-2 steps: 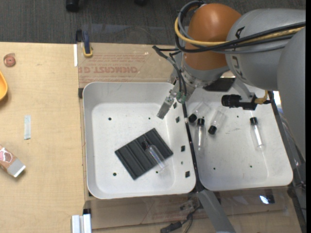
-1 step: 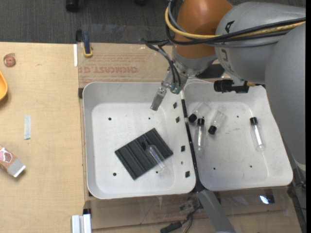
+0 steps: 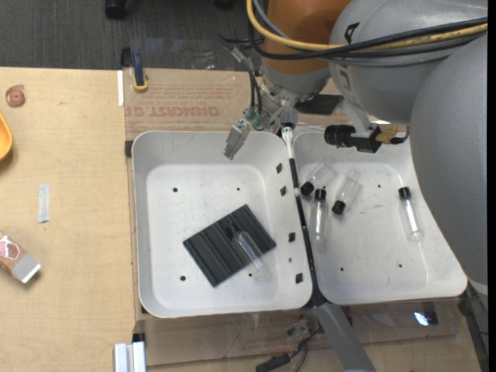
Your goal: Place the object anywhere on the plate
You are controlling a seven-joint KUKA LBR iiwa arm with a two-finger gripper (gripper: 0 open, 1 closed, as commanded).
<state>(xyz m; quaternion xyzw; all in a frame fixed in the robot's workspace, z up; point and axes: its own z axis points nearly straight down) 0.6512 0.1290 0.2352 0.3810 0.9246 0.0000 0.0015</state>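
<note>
Camera view is showing a clear tube (image 3: 248,248) already lying on the black plate (image 3: 219,252), gripper (image 3: 235,141) hanging above the left bin (image 3: 155,208), can't tell its jaws

Two shallow white bins, the left bin (image 3: 147,231) and the right bin (image 3: 434,277), are seen side by side on a light wooden bench (image 3: 66,208), flanked by an eraser-like block (image 3: 17,259) and a small grey strip (image 3: 43,204).

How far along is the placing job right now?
One clear tube already lies on the black plate in the left bin. The gripper sits above that bin's far rim, with nothing visibly in it. Several tubes are left in the right bin.
</note>
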